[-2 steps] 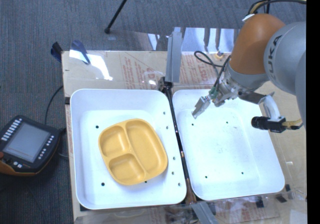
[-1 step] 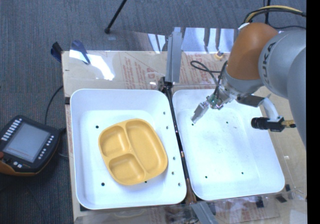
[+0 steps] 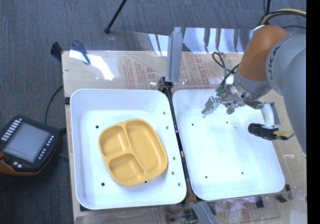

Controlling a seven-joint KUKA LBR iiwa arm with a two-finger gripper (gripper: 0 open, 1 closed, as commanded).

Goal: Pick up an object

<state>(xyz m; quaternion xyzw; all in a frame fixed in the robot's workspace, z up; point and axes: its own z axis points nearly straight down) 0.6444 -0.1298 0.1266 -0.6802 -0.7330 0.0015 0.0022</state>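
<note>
Claw [image 3: 218,105] is hovering over right bin [image 3: 260,178], fingers spread wide with nothing between them; yellow divided plate [image 3: 132,151] is lying in left bin [image 3: 82,168].

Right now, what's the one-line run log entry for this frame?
end effector: above right bin, upper part | holding: nothing seen | yellow divided plate: flat in left bin | pick: not yet done

Yellow three-compartment plate [image 3: 132,151], flat, apparently upright, mid left bin [image 3: 85,103]
</note>
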